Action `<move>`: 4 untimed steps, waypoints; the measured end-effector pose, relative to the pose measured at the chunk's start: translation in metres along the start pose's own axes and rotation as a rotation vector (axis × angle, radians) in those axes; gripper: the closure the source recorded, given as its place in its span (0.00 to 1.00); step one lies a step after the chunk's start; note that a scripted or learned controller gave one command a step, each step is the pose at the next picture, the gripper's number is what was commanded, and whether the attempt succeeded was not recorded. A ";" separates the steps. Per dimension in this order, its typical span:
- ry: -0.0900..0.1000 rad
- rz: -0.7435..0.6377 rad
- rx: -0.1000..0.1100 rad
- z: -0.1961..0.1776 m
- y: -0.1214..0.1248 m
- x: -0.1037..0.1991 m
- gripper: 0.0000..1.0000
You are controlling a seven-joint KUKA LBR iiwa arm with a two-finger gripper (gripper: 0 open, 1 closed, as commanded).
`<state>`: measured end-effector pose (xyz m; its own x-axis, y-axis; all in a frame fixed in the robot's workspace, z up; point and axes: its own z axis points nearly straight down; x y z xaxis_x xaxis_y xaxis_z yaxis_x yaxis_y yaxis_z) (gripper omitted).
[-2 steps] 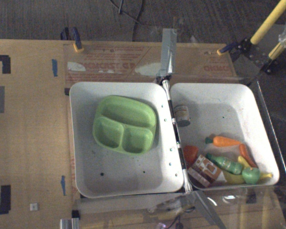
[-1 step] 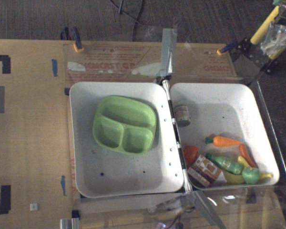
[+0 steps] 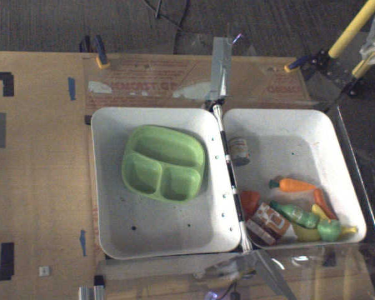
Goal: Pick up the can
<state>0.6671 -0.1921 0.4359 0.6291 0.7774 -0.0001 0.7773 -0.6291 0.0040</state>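
While the small can (image 3: 239, 151) sits untouched against the left wall of the right bin (image 3: 312, 119), mid-frame, the whole pick looks yet undone.

Matt green plastic tray (image 3: 164, 163), smooth white bins (image 3: 106, 167), wooden bench (image 3: 37, 167)

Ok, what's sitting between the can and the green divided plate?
Between the can and the green plate, the camera view shows a strip of bare left-bin floor and the two bins' adjoining walls; no object lies there.
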 end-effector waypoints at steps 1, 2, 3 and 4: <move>0.000 0.148 0.001 0.001 0.011 -0.017 1.00; -0.001 0.237 0.005 0.001 0.010 -0.021 1.00; -0.003 0.536 0.007 0.001 -0.004 -0.006 1.00; 0.000 0.604 0.003 0.001 0.013 -0.027 1.00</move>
<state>0.6603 -0.2218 0.4351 0.9592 0.2826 0.0010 0.2826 -0.9592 0.0009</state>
